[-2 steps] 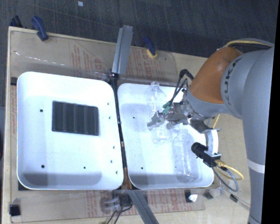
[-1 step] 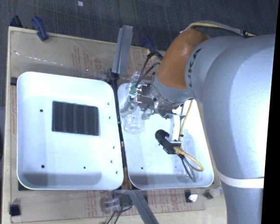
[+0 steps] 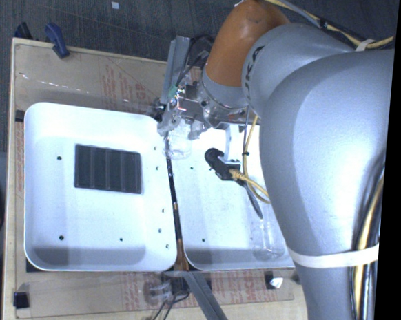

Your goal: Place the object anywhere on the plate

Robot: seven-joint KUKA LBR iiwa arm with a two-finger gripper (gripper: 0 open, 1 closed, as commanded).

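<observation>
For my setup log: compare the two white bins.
The left-view bin lies fully in view; the right-view bin is partly covered by the arm. The left-view bin holds a dark ribbed plate; the right-view bin has the gripper near its far corner. Both are shallow and white.

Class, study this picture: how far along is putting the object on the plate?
Done: nothing yet; the dark ribbed plate in the left bin is bare. In hand: the end effector hangs over the seam between the bins; whether it holds anything is unclear. Left: the whole carry and release onto the plate.
</observation>
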